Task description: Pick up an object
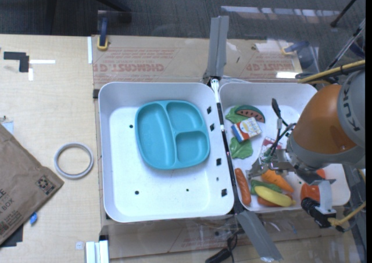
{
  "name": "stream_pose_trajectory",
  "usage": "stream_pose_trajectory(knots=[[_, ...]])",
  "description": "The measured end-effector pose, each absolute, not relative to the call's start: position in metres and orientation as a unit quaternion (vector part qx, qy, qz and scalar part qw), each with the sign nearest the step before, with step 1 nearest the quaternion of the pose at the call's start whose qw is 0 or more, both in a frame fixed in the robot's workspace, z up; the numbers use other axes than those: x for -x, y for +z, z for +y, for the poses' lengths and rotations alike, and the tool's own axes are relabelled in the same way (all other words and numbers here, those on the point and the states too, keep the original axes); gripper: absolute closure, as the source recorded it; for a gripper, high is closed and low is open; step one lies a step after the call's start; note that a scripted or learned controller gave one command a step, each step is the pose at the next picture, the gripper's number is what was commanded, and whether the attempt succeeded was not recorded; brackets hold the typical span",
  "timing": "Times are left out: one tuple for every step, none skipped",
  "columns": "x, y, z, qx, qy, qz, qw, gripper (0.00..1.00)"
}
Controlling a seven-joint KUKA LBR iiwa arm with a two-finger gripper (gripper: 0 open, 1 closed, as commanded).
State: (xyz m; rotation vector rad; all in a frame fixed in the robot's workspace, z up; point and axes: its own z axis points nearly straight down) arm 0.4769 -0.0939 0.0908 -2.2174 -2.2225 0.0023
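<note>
The right bin [290, 89] holds several toy foods. A watermelon slice [249, 113] lies at its far left, with a small red, white and blue box [245, 131] and a green leaf [240, 148] below it. An orange-red sausage [242, 186] lies along the left wall, and beside it are a yellow banana [273, 195] and an orange carrot [278, 180]. My gripper [269, 161] is low in this bin, just above the carrot and banana and right of the leaf. The arm's orange band [322, 122] hides the bin's right half.
The left bin [116, 157] holds a teal divided plate [172, 134]. A roll of tape [74, 159] and a cardboard box [20, 186] lie on the wooden bench to the left. A dark utensil [276, 114] leans in the right bin.
</note>
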Motion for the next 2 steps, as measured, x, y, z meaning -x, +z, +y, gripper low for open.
stream_pose_trajectory(knots=[[-0.478, 0.191, -0.053, 0.665, 0.0006, -0.747, 0.000, 0.00], [-0.477, 0.091, -0.096, 0.666, 0.0006, -0.746, 0.001, 0.00]])
